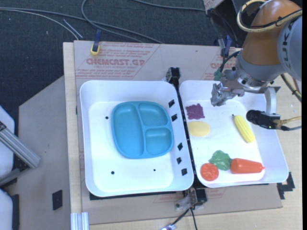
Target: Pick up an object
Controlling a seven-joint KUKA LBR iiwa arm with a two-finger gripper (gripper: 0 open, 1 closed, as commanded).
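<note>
My gripper [218,98] hangs over the back of the right bin [273,169], just right of a purple bunch of grapes [195,111]. Nothing shows between its fingers. A pale yellow lemon-shaped piece [198,129] lies below the grapes. A yellow corn cob [244,128] lies to the gripper's lower right. At the bin's front sit a red tomato [209,172], a green leafy piece [220,159] and an orange carrot [246,166].
The left bin [96,171] holds a blue divided plate [142,129]. A black divider with clips [179,123] runs between the bins. The grey and orange arm [268,37] comes in from the upper right, with a black cable fitting [261,119] over the right bin.
</note>
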